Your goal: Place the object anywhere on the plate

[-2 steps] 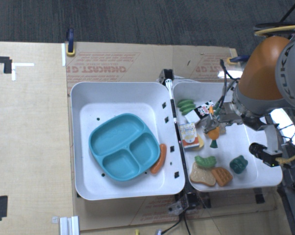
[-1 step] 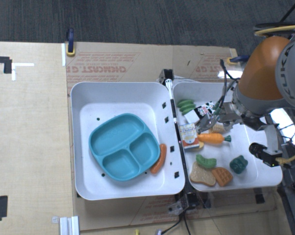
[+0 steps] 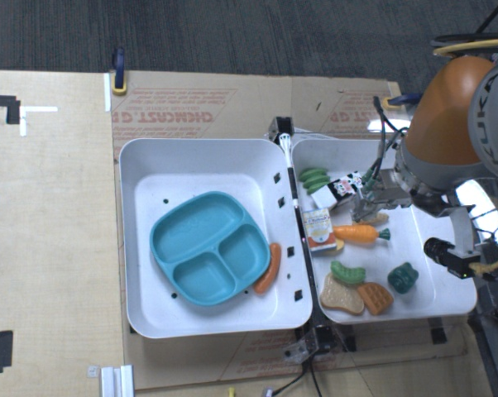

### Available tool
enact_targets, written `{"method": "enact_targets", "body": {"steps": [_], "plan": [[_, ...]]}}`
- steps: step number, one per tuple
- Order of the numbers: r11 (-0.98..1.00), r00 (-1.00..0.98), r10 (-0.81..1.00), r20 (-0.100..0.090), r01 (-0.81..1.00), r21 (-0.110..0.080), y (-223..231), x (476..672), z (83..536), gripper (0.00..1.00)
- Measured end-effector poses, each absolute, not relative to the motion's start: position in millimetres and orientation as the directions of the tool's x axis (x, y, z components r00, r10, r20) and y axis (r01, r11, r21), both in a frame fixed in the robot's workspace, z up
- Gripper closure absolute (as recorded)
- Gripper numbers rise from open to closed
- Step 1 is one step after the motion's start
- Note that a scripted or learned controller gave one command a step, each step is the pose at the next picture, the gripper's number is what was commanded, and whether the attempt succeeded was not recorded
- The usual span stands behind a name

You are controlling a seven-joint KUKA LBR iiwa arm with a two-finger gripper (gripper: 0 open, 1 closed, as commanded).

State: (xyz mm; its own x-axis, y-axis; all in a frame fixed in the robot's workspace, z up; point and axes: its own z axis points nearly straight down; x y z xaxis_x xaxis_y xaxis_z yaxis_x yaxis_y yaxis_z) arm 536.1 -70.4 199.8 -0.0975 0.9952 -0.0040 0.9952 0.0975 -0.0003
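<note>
The tool (image 3: 369,208) hangs low in the right bin (image 3: 447,300), just above the carrot (image 3: 356,234), likely to pick it for the blue plate (image 3: 208,248).

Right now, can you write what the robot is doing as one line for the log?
gripper: over right bin, just above carrot | plate: left bin, nothing on it | sausage: beside plate | placing: not yet done

Bright, even light — soft shadows, slight blur.
</note>
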Motion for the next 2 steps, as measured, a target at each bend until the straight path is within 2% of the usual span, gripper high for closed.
{"method": "enact_targets", "body": {"steps": [1, 2], "plan": [[0.224, -0.224, 0.975, 0.000, 0.975, -0.004, -16.8, 498.0, 198.1, 1.00], [0.275, -0.275, 0.961, -0.002, 0.961, -0.003, 32.4, 535.3, 190.5, 1.00]]}}
